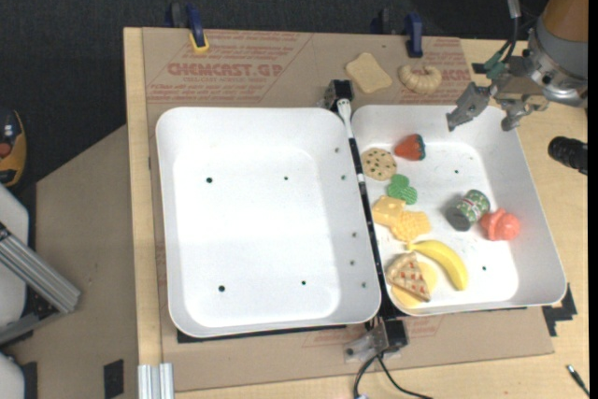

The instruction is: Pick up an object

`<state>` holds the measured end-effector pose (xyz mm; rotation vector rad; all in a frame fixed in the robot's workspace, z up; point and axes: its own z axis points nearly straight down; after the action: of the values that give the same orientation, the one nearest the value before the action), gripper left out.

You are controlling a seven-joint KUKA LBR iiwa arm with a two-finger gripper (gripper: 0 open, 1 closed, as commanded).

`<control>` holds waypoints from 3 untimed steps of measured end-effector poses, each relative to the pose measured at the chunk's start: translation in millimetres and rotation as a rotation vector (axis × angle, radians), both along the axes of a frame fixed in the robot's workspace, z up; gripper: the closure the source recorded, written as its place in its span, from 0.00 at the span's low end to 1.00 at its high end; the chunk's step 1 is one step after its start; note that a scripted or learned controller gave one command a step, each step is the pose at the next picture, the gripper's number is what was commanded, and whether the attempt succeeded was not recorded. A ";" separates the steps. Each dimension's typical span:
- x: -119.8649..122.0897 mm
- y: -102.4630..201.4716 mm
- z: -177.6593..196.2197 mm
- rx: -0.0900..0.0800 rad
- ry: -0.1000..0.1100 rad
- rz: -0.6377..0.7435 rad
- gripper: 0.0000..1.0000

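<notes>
My gripper (488, 114) hangs open above the far edge of the right bin (523, 192), its two fingers spread apart with nothing between them. Below and left of it in that bin lie a strawberry (410, 147), a cookie (378, 163), a green piece (403, 191), a yellow waffle-like piece (402, 220), a banana (445, 262) and a pizza slice (410, 277). A small green can (468, 207) and a red blob (502, 224) sit toward the bin's right side.
The left bin (187, 229) is beside the right one. A slice of toast (368, 73) and a small ring-shaped pastry (420, 77) rest on the board behind the bins. Two clamps (412, 35) hold the board's far edge.
</notes>
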<state>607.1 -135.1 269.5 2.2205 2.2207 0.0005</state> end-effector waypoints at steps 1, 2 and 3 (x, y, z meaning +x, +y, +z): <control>0.7 0.0 11.1 -0.001 -0.004 0.001 1.00; 1.2 0.0 21.3 -0.002 -0.007 0.001 1.00; -3.4 62.6 258.3 -0.002 -0.022 0.006 1.00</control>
<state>603.7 -72.4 527.8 2.2017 2.2157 0.0232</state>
